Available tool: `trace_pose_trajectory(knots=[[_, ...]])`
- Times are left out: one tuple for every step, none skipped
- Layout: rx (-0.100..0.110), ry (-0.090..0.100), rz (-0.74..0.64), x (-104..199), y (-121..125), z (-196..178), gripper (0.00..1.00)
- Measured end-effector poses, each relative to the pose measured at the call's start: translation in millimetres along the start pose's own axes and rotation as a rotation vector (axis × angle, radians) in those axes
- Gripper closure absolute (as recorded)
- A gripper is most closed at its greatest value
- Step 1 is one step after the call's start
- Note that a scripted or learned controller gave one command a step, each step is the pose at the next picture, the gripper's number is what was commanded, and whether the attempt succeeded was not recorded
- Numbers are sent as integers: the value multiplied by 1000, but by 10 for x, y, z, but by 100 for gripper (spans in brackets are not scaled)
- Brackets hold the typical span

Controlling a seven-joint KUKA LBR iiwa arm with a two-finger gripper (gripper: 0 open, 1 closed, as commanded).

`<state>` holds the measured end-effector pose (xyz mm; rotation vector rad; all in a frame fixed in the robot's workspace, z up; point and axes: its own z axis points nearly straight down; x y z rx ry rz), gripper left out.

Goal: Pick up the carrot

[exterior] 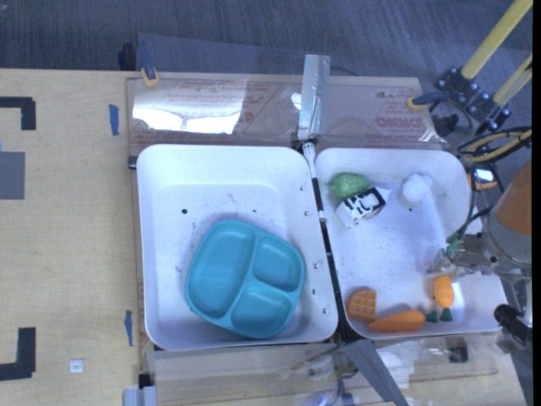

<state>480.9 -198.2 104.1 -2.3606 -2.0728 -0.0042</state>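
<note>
The gripper is hung just above the small carrot for a pick; whether it is clenched cannot be told. A long carrot is left beside it.

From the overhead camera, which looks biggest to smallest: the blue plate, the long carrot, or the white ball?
1. Blue plate, by far.
2. Long carrot.
3. White ball, though it lies farther away, so this gap is less sure.

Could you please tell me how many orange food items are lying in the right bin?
3: a long carrot along the bin's near edge, a waffle-like piece just left of it, and a short carrot-like piece to its upper right. The arm may hide more.
</note>
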Motion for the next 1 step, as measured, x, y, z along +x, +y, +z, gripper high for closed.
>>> trace_pose_trajectory(knots=[[-2,-2,179,227,200,-824,100]])
